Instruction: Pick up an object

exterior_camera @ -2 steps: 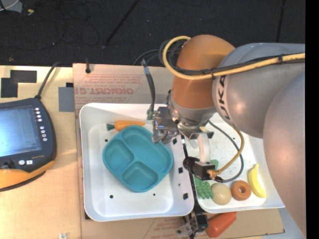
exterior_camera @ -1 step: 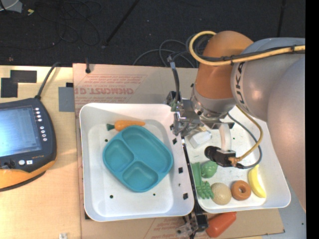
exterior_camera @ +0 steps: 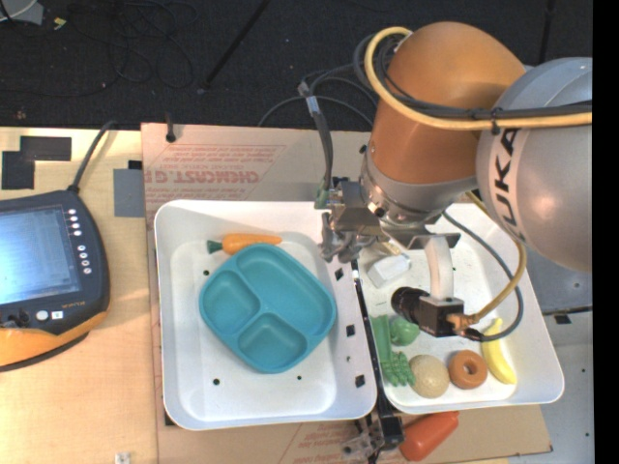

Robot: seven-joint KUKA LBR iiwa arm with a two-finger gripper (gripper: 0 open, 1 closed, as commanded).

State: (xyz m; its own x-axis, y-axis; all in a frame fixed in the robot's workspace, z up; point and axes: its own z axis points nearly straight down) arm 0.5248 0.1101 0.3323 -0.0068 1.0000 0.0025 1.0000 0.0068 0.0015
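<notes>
My gripper [exterior_camera: 340,245] hangs over the divider between the two white bins, under the arm's orange band. A teal divided plate [exterior_camera: 266,307] lies in the left bin [exterior_camera: 179,356], with an orange carrot [exterior_camera: 251,243] at its far edge, a short way left of the gripper. In the right bin [exterior_camera: 542,385] lie a white piece [exterior_camera: 387,269], a green toy [exterior_camera: 392,351], a beige ball [exterior_camera: 428,375], a brown donut [exterior_camera: 469,368] and a yellow banana [exterior_camera: 498,358]. The arm hides the far part of the right bin.
A control tablet [exterior_camera: 44,259] rests on the bench to the left of the bins. An orange-red object [exterior_camera: 426,435] lies outside the bins at the front edge. Cardboard [exterior_camera: 232,167] lies under the bins.
</notes>
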